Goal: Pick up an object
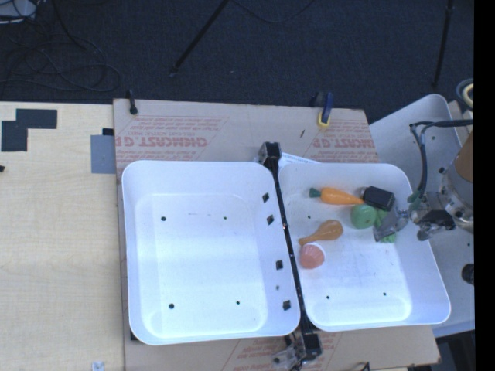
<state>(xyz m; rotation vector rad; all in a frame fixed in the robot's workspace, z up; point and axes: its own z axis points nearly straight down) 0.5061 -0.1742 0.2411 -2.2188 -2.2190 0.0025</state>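
- Green toy (361, 216): roundish, plain green, kinda blobby, too small here to make out any detail.
- Sitting in the right bin (363, 283), toward the far right part, just below the pointy end of the carrot (337, 196).
- No real long axis to speak of, about as wide as tall, so can't call which way it points.
- Gripper (387, 230) right beside it on the right, low over the bin floor. Touching or just shy of it, can't say which.
- Bit more green peeking out under the gripper. Same toy or something else, no idea.
- Open or clamped on the gripper? Honestly can't tell from this angle.
- Also in that bin: the carrot lying roughly left to right, leafy end to the left.
- Tan pear-shaped thing (323, 233) lying at a slant, fat end up-right, thin end down-left, just beside a pink ball (312, 258).
- Left bin (201, 261) butted up against the right one along the middle.
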